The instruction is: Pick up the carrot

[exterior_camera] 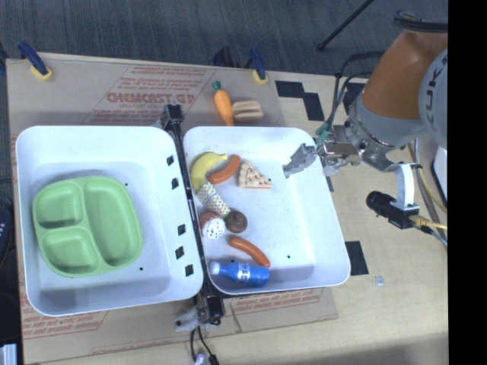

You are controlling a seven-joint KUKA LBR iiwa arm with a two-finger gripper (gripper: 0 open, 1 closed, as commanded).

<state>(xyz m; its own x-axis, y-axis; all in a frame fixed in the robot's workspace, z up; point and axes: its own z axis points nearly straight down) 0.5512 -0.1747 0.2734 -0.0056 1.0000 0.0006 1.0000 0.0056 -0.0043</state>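
The carrot, orange with a small green top, lies on the cardboard just behind the right bin's back rim, outside both bins. My gripper hangs over the right bin's upper right part, well to the right of the carrot and nearer the camera. It holds nothing that I can see. The arm with its orange band reaches in from the right edge.
A tan sandwich piece touches the carrot's right side. In the right bin lie a banana, two sausages, a pizza slice, a brown ball and a blue bottle. A green divided plate sits in the left bin.
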